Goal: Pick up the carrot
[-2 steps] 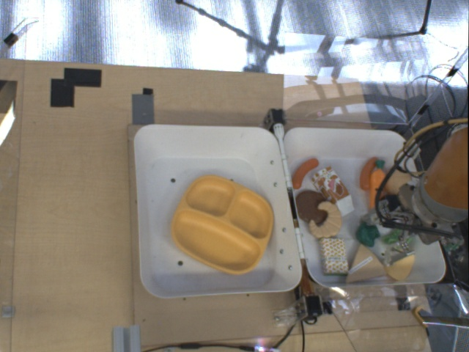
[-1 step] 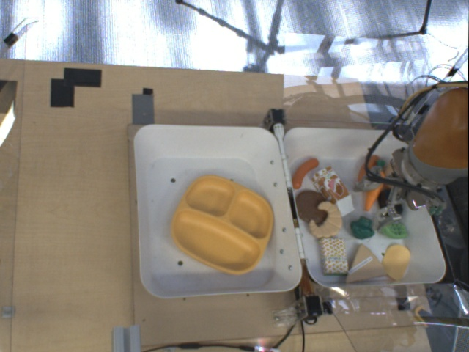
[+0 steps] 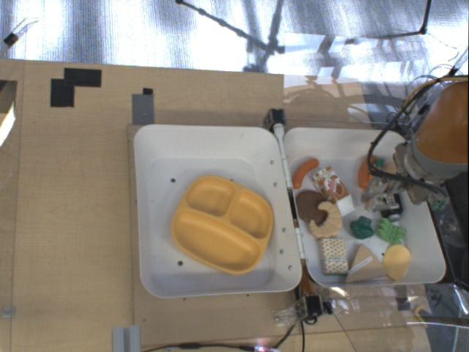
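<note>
The carrot (image 3: 363,173) is an orange piece in the right bin (image 3: 437,270), near its far right part, and the arm partly covers it. My gripper (image 3: 384,199) hangs low over the bin just to the right of and nearer than the carrot, close beside it. The grey wrist with its orange band (image 3: 448,127) comes in from the right above it. I see nothing held in the gripper.
Several toy foods crowd the right bin: a red sausage (image 3: 305,172), a brown donut (image 3: 311,203), a croissant (image 3: 327,221), green pieces (image 3: 390,231), a yellow lemon (image 3: 396,261) and a cheese wedge (image 3: 364,265). A yellow divided plate (image 3: 222,224) lies in the left bin (image 3: 146,196).
</note>
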`<state>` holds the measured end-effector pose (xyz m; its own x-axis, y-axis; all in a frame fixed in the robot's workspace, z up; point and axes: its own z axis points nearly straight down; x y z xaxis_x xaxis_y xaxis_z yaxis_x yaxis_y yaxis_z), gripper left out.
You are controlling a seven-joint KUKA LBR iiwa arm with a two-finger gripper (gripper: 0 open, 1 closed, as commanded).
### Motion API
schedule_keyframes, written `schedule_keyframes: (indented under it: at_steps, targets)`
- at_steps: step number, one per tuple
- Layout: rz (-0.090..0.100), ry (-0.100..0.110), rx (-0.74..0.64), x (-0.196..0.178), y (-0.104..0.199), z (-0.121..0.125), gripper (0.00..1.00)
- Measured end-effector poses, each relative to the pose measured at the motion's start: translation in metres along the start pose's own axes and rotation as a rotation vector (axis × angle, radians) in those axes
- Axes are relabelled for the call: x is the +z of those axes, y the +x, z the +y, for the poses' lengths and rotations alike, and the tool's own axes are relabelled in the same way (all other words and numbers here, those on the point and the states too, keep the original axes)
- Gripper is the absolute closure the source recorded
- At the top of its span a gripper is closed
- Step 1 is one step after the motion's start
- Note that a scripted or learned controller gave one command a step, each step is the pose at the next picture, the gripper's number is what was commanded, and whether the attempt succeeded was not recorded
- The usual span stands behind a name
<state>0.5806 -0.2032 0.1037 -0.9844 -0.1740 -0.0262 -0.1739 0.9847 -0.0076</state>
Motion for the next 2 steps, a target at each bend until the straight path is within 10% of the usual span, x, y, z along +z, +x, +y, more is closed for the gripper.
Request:
schedule_keyframes:
  at_steps: [1, 2]
  targets:
    - [0.001, -0.001, 0.0, 0.001, 0.0, 0.0, 0.0]
    - [0.011, -0.006, -0.168, 0.014, 0.001, -0.001, 0.0]
